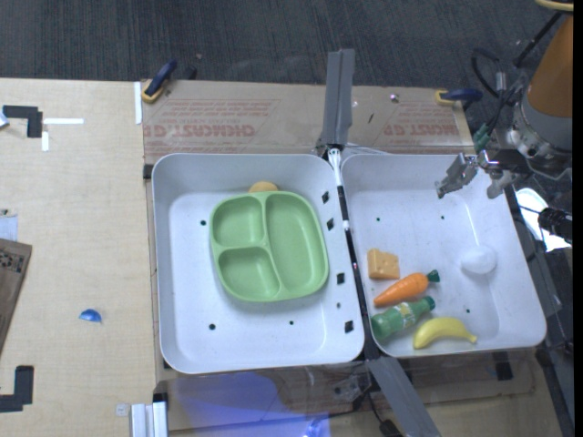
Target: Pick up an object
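The tool (475, 175) hung over the right bin's (510, 335) far right corner, its two fingers parted with nothing between them. Nearer in that bin lay a white lump (477, 261), hard to make out, a cheese wedge (383, 264), carrot (404, 287), green bottle (400, 317) and banana (443, 332). In the left bin (178, 335), a green divided plate (269, 245) hid most of a yellow thing (263, 188).

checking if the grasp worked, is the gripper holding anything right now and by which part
Nothing is held. The gripper hangs open over the far right corner of the right bin, with no object between its fingers.
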Action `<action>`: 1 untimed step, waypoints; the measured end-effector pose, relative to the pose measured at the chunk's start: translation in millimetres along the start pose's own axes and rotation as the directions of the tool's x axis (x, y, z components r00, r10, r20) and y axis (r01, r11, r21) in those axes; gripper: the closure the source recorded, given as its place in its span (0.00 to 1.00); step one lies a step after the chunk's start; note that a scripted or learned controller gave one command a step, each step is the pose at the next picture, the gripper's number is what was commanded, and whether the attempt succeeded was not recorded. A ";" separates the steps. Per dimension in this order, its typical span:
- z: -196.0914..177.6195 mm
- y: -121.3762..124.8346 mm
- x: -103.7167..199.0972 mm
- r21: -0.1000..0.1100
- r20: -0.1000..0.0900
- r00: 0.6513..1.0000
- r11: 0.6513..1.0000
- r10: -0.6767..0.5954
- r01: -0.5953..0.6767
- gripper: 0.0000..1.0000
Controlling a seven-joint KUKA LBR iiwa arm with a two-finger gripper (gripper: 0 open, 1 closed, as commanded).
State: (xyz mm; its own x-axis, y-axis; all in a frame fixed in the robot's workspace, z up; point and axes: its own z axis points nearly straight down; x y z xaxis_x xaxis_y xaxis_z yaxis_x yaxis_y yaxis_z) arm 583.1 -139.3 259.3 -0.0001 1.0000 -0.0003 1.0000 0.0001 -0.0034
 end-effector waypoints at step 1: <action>-43.2 -13.9 21.2 -0.004 0.002 0.987 0.987 -0.163 0.163 0.00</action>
State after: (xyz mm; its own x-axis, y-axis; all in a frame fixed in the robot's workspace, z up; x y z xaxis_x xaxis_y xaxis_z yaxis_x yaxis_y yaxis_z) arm 569.3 -118.1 302.6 -0.1628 0.9867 -0.0021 0.9867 0.1628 0.0007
